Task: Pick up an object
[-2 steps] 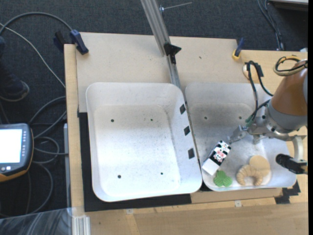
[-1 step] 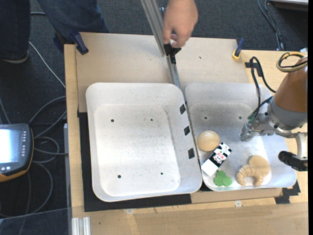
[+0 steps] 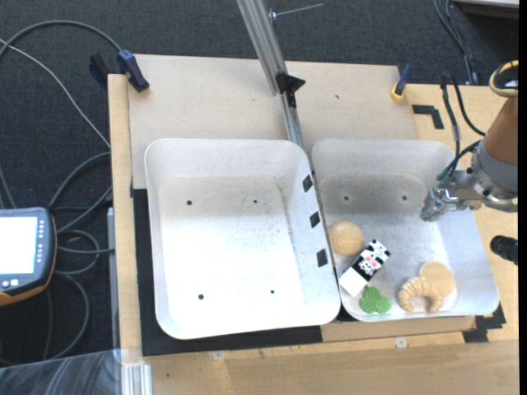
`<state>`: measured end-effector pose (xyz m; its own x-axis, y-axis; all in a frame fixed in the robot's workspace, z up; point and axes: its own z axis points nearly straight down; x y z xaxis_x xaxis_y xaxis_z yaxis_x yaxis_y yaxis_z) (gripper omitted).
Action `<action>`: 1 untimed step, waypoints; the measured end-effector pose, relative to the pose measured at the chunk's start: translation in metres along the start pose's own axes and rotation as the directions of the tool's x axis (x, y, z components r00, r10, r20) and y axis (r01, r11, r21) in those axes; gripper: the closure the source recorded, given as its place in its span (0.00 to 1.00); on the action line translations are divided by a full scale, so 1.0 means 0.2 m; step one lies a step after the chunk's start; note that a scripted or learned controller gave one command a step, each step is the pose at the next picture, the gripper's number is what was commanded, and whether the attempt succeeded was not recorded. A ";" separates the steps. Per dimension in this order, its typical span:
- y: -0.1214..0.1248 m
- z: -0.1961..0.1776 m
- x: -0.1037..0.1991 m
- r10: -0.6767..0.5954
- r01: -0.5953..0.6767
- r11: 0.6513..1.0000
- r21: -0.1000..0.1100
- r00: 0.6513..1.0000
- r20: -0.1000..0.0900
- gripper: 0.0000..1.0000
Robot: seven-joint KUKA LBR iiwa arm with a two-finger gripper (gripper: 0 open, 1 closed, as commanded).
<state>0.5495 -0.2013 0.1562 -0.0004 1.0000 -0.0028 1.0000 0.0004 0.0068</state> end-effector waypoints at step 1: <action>0.01 -0.27 0.00 -0.001 0.001 1.000 -0.001 1.000 0.000 1.00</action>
<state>0.5513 -0.2017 0.2107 -0.0013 1.0000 -0.0028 1.0000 0.0013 0.0078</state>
